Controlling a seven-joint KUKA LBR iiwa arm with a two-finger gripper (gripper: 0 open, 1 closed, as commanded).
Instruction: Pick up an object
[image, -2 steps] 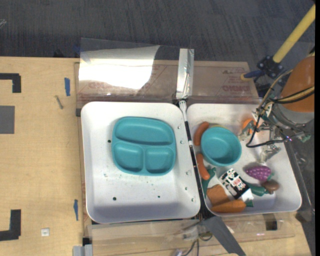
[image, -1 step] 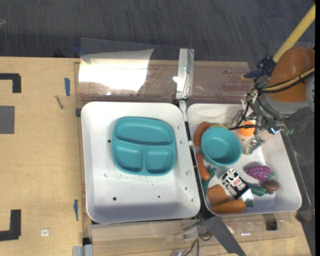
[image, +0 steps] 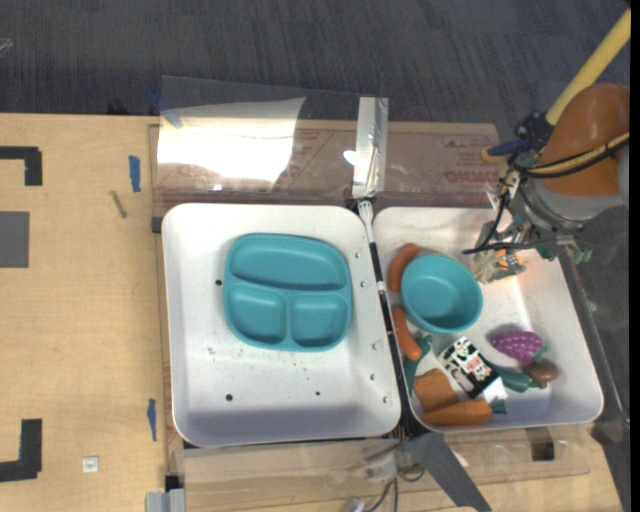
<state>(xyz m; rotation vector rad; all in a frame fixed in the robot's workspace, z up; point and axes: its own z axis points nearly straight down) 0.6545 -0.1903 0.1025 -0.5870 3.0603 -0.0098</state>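
Camera view looks down at a slant on a pale wooden bench (image: 70, 330) with black corner marks and bits of blue tape, dark carpet beyond its far edge. Two shallow white bins sit side by side on it; the left bin (image: 190, 400) holds a teal divided plate (image: 288, 290). My arm comes in from the right, its orange band (image: 590, 140) above the far right corner of the right bin (image: 580, 380), and my gripper (image: 507, 250) hangs low over that bin's far end among cables; whether my fingers are wide or narrow I cannot tell. Just left of and nearer than my gripper sits a teal bowl (image: 440, 292), close beside it. Nearer still lie purple grapes (image: 516, 344), a black-and-white patterned piece (image: 468, 366), and orange carrot-like pieces (image: 455, 405) at the near edge. Faint print on the clear sheet (image: 440, 165) behind the bins is unreadable.
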